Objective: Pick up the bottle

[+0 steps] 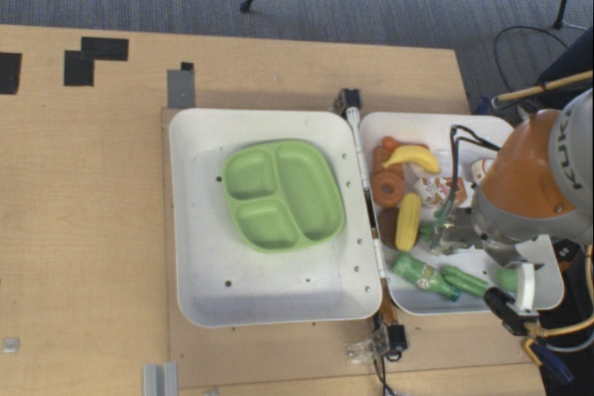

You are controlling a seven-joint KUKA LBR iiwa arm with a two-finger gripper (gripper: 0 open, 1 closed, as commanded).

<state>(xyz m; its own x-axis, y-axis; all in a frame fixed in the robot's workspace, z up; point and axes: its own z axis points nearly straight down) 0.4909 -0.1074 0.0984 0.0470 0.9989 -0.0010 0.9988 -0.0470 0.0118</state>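
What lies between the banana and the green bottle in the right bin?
In the camera view, the corn cob lies between the banana and the green bottle, with a brown ring-shaped toy at its upper left.

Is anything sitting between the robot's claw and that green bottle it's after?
Nothing visible does. The gripper hangs in the right bin, just above the green bottle lying near the front wall. The corn cob lies beside the gripper to its left, not between them.

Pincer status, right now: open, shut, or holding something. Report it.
Pincer: cannot be told. It is low in the right bin, above the green bottle, next to the corn cob.
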